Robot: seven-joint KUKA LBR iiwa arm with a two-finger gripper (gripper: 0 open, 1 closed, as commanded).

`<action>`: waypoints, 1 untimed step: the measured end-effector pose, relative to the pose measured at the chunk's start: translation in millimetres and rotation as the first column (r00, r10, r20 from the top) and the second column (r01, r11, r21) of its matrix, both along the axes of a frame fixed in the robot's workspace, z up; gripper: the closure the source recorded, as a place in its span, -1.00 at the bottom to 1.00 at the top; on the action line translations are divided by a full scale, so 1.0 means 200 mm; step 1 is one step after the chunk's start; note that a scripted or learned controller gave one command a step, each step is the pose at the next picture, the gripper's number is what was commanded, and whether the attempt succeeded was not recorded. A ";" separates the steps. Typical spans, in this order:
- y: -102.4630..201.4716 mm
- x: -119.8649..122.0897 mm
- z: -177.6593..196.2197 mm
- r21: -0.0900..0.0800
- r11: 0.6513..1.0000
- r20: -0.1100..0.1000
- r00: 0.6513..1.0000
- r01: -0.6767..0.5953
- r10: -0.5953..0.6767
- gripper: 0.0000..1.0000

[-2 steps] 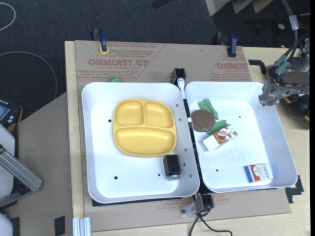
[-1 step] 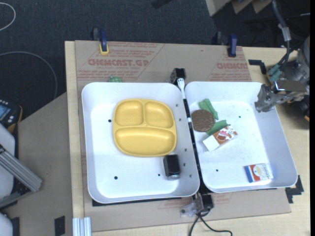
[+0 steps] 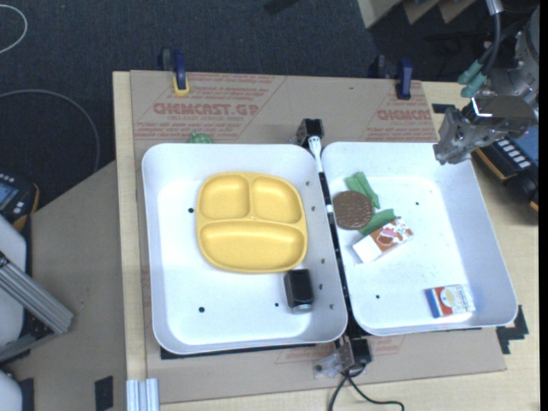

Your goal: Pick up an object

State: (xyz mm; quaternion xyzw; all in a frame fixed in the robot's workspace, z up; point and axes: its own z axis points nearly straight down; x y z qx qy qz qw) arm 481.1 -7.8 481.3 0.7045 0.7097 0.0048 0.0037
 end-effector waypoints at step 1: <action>0.17 -0.01 -0.20 -0.001 1.000 -0.017 1.000 0.004 -0.004 1.00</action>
